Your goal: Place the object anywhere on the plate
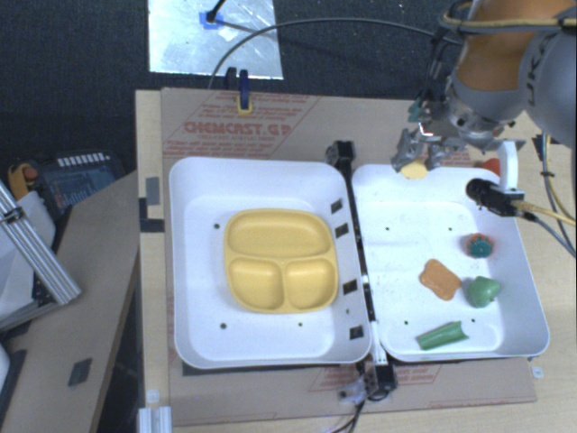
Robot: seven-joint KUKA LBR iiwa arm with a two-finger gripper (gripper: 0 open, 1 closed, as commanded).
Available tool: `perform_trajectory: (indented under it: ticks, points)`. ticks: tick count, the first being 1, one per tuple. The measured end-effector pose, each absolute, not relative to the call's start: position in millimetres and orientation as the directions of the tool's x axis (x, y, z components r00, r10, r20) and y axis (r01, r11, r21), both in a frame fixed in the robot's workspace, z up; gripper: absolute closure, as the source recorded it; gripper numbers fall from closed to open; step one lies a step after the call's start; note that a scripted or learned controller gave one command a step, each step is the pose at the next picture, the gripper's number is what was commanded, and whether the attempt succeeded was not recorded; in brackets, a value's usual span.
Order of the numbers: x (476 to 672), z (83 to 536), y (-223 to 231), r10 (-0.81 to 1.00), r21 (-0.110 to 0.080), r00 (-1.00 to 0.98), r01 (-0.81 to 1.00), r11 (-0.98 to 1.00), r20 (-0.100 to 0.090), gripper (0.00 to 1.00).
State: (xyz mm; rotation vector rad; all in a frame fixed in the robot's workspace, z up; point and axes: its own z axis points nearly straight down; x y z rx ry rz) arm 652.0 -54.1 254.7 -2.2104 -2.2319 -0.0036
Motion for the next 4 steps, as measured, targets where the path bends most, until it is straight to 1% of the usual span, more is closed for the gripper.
perform_trajectory:
  ticks: [1, 2, 3, 4]
  points:
    - [648.4, 255, -2, 1.0, 0.001, -0.009, 1.0, 0.009, 0.001, 1.0]
    - [623.6, 247, 53, 1.0, -0.002, -0.01, 1.0, 0.01, 0.002, 1.0]
    - [608.7, 231, 110, 1.0, -0.001, -0.01, 1.0, 0.01, 0.003, 1.0]
    - [609.7, 231, 106, 1.0, 0.001, -0.003, 1.0, 0.003, 0.0, 0.0]
